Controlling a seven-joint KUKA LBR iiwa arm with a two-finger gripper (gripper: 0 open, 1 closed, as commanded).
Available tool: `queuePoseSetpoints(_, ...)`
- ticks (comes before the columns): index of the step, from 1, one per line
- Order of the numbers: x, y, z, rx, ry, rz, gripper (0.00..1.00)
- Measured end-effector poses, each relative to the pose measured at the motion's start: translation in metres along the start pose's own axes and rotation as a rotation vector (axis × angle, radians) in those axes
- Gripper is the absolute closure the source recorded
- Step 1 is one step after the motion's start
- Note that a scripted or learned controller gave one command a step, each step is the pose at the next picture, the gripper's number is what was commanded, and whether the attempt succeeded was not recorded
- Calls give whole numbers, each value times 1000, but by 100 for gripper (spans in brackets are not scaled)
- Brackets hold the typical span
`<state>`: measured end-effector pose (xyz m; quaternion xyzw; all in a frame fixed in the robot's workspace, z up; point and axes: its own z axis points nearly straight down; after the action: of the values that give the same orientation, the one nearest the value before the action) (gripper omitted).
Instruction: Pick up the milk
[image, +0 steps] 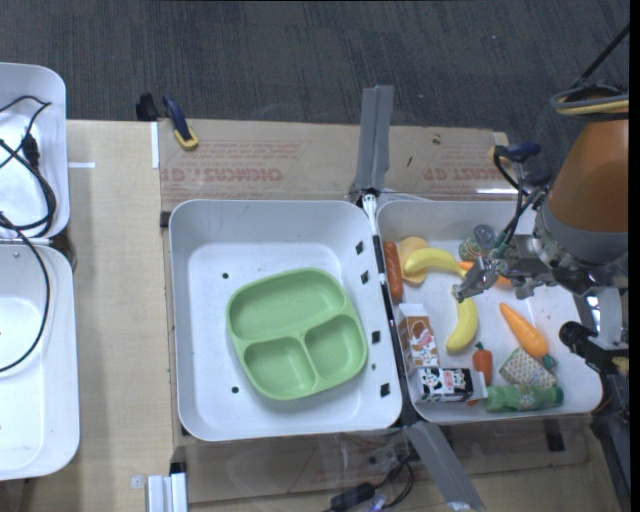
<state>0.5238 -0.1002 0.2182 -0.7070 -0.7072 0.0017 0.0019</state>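
The milk (446, 383) is a small carton with black and white cow patches, lying on its side at the front edge of the right bin (590, 400). My gripper (478, 278) hangs over the middle of that bin, above the two bananas, well behind the milk and apart from it. I see nothing held in it. The grey arm with its orange band (598, 180) comes in from the right.
Beside the milk lie a brown and white carton (418, 340), a small carrot (483, 358), a green toy (525, 400) and a larger carrot (525, 330). Two bananas (432, 262) and a sausage (393, 272) sit further back. The left bin holds a green divided tray (297, 333).
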Motion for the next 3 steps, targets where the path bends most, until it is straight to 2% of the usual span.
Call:
queuePoseSetpoints(1, -1, 0, -8, 2, 0, 2, 100)
queuePoseSetpoints(2, -1, 0, -8, 2, -1, 2, 0)
queuePoseSetpoints(3, 65, -42, 29, 0, -1, -19, 0)
